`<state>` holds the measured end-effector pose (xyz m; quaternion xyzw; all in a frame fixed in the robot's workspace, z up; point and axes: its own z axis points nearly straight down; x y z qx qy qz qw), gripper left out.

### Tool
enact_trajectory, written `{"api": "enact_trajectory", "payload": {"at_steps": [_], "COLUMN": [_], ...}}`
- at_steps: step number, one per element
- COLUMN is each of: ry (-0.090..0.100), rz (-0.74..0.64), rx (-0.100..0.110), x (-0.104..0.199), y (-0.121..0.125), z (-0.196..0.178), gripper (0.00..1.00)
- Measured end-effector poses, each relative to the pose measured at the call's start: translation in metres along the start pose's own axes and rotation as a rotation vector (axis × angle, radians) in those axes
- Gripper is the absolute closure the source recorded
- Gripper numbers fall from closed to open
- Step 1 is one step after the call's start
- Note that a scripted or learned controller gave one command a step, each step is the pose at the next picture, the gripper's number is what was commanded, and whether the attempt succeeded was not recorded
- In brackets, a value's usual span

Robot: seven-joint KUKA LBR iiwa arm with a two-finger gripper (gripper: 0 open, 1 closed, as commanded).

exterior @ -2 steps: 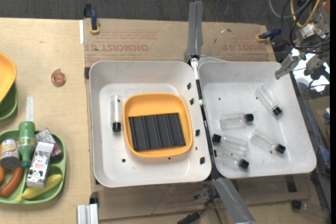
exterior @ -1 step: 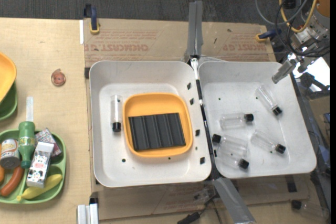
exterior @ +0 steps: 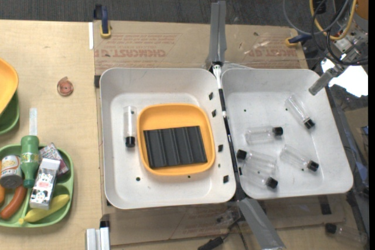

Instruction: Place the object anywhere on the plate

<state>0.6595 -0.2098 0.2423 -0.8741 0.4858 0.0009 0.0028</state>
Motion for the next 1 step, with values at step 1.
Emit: {"api": "enact_trajectory", "payload": {"at_steps": [1], "ry": [0.0], "rz": [-0.109], "rx": [0.0], "x": [0.0021], "y": [0.001], "z": [-0.0125], "gripper": [0.0]}}
